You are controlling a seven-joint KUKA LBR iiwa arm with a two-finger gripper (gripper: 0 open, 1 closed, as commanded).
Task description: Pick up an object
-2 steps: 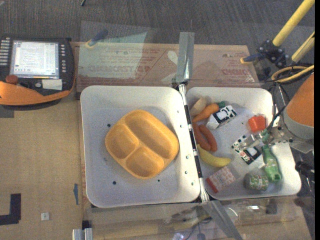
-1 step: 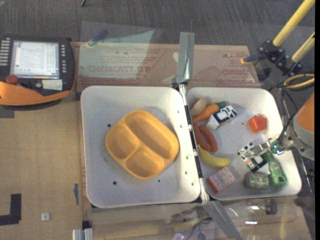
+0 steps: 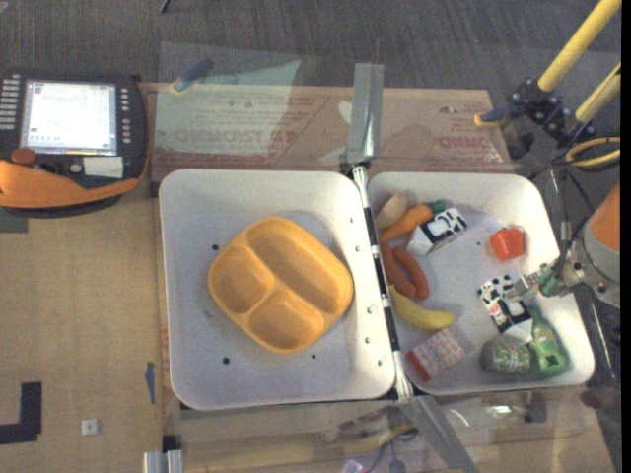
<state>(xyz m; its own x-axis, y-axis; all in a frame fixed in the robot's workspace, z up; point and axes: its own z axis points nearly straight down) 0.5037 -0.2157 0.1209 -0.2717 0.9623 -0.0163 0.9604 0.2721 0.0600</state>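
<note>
In the camera view, the gripper comes in from the right side, low over the right bin. Its tip is small and partly blurry, so I cannot tell if it is open or closed. Nothing can be seen held in it. The tip sits just beside a black and white toy, and it may be touching it, but that is too hard to see.

The arm pokes in from the right edge. It is grey with a bit of orange up top, and it reaches to the left and a little down toward the bin.

Just below the gripper is a green thing with a grey-green lump next to it. Just above and a bit to the left is a small red block. Farther left is a pink packet, a yellow banana, and a red sausage. Up and to the left lie an orange carrot and a black and white box.

Well apart, far to the left of the gripper, the left bin holds a yellow tray with three parts.
</note>
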